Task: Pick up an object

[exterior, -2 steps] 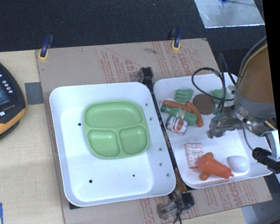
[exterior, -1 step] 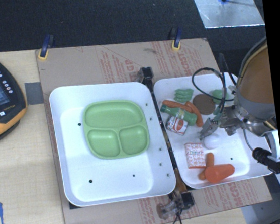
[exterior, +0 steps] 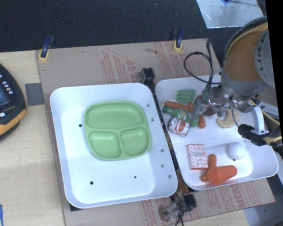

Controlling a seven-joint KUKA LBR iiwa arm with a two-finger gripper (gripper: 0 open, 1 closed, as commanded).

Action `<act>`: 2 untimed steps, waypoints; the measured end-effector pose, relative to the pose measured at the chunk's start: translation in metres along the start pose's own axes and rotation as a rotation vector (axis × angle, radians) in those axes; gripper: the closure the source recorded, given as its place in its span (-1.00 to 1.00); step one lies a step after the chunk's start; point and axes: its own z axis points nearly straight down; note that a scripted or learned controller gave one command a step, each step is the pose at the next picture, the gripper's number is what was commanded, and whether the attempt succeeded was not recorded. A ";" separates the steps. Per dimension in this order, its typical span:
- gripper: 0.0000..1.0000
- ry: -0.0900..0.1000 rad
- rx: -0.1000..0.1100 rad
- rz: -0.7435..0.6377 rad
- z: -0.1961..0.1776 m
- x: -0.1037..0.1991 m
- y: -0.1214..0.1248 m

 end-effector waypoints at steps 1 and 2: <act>-1.00 0.000 -0.002 0.001 -0.006 0.005 0.044; -1.00 0.002 -0.001 0.001 0.030 -0.032 0.046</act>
